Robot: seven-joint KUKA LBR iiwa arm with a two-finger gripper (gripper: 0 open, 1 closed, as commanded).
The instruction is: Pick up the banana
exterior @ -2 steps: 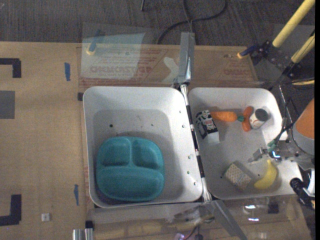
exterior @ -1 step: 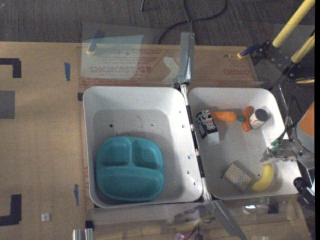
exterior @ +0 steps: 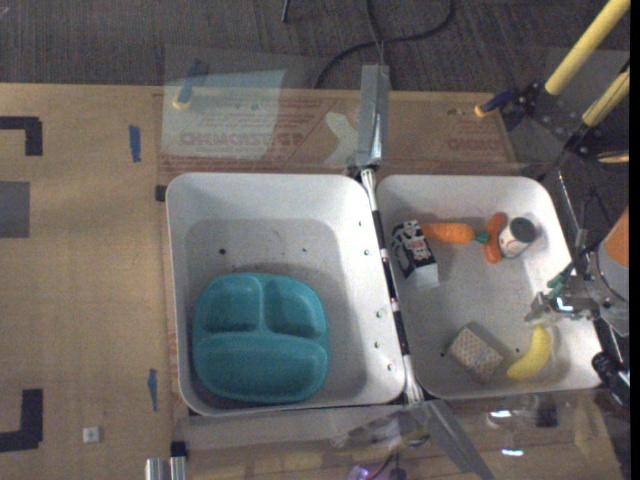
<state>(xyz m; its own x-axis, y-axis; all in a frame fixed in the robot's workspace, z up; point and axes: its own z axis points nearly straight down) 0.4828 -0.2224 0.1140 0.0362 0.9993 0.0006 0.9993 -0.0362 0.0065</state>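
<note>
A yellow banana (exterior: pixel 532 354) lies in the right bin (exterior: pixel 445 358), near its front right corner, curving up toward the right wall. My gripper (exterior: pixel 556 305) hangs just above the banana's upper end, at the bin's right side, its metal fingers pointing left. The arm's grey body with the orange band sits at the view's right edge. Nothing shows between the fingers.
Also in the right bin are a tan sponge block (exterior: pixel 474 350), an orange carrot (exterior: pixel 450 233), a small black-and-white bottle (exterior: pixel 413 248) and a round white cup (exterior: pixel 518 233) with an orange piece beside it. The left bin (exterior: pixel 190 208) holds a teal divided plate (exterior: pixel 260 336).
</note>
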